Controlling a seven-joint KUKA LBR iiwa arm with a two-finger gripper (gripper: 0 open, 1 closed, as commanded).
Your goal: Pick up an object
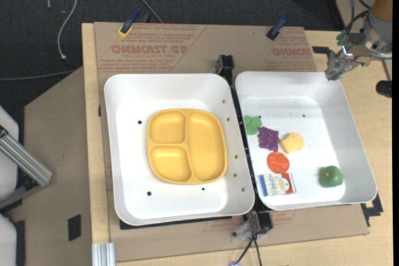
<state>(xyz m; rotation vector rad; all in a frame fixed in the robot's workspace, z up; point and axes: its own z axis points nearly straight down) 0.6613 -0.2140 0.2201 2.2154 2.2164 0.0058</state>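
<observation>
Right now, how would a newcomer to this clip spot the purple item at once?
Look in the right bin, not the one holding the yellow divided plate. Near its left wall, the purple grapes lie between a green leafy piece and a yellow corn piece: the lone purple, bumpy cluster.

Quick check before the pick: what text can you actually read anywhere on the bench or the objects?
"CHEMCAST GP": red print on the brown board behind the left bin, repeated partly at behind the right bin.
Small carton in the right bin: printing too small to read.
</observation>
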